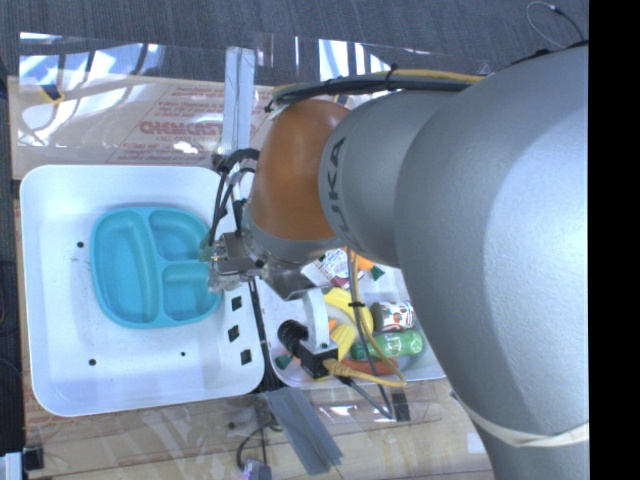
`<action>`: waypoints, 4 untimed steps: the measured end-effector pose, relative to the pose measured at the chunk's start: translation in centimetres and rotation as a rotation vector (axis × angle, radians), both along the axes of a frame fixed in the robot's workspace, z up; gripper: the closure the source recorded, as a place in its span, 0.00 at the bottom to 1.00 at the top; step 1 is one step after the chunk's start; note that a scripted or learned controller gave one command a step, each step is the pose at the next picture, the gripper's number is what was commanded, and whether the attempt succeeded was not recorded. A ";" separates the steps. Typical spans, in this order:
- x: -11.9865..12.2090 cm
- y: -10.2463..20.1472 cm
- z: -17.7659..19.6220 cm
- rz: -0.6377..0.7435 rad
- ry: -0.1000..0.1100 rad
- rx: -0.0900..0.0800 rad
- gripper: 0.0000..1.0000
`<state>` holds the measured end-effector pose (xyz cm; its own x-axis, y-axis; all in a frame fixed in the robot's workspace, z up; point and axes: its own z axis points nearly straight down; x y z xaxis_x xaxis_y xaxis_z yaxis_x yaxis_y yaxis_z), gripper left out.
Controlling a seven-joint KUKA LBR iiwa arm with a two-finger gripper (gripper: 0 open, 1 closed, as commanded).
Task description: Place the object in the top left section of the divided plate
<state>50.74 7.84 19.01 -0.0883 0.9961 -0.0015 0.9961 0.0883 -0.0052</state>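
The jaw state could not be determined: the gripper (225, 258) was seen from above, with the wrist and cabling masking the tips, and no object was visible between the jaws.

1. Gripper position. The gripper sat at centre-left of the frame, over the right edge of the divided plate (120, 268), at the boundary between the plate's two smaller right-hand sections. The arm (450, 218) filled the right half of the frame.

2. Plate condition. The blue plate lay in the left bin (40, 268), towards that bin's middle. All three sections appeared bare where visible: the long section on the frame's left, and the upper and lower sections on its right. Nothing lay in the plate's upper-left area.

3. Object location. The object to be placed could not be identified. The loose items lay in the right bin (432, 363), lower centre of the frame, partly hidden under the arm. These included a green bottle (400, 346), a red-and-white can (395, 315) and a yellow item (350, 323).

4. Progress assessment. Placement was judged not done, since the target section held nothing. Whether a pick had succeeded could not be confirmed. The remaining work was judged to be bringing an object over the upper-left section, releasing it there, and withdrawing.
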 end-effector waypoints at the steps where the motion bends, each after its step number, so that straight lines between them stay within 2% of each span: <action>1: -0.2 3.6 -0.1 0.259 0.002 0.002 1.00; 2: 7.0 -3.7 0.1 0.149 -0.002 0.001 1.00; 3: -0.1 -7.8 3.7 0.162 -0.001 0.003 1.00; 4: -0.9 -2.9 6.2 0.270 -0.005 0.002 1.00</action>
